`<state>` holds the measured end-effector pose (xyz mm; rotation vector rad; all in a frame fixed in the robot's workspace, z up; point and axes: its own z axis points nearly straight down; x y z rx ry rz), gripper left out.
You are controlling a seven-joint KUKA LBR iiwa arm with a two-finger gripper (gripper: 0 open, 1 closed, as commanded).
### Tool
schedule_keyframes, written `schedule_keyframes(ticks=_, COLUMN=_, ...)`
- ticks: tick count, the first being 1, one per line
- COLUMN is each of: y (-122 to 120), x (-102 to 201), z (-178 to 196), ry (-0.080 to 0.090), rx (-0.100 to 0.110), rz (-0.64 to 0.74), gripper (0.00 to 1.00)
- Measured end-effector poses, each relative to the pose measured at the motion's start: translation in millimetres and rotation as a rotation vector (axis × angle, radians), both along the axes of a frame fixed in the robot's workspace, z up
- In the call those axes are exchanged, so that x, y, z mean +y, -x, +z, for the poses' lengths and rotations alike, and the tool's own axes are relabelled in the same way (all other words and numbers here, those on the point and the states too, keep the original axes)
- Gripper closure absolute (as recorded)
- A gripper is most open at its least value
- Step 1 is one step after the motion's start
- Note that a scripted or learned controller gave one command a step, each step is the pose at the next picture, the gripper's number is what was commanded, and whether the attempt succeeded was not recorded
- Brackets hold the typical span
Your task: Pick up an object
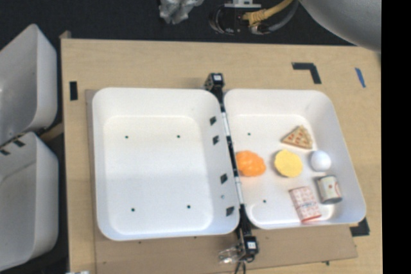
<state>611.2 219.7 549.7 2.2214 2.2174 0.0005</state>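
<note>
Orange lump (pixel 250 164) sits lower centre in the right bin (pixel 270 101). Gripper (pixel 183 0) parked at frame top, jaw state unclear. We're pre-approach; next we descend over a target.

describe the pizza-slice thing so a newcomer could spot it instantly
Look in the right bin of the two white bins. Among the cluster there, the pizza slice lies farthest back, above the yellow disc. It is the only triangle, tan with red specks.

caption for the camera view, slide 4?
Six small objects in the right bin, gripper raised beyond the bench's far edge, before any pick.
</note>
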Motion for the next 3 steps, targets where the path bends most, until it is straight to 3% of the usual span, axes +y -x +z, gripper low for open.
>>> schedule_keyframes(ticks=1, y=64.1, x=1.6, z=-2.2, ry=-0.003, rx=0.002, rz=0.006, gripper=1.00)
schedule_keyframes(ticks=2, y=-11.9, x=-0.1, z=-0.8, ry=0.000, rx=0.000, rz=0.000, gripper=1.00)
schedule_keyframes(ticks=3, y=50.0, x=1.7, z=-10.4, ry=-0.002, rx=0.003, rz=0.007, gripper=1.00)
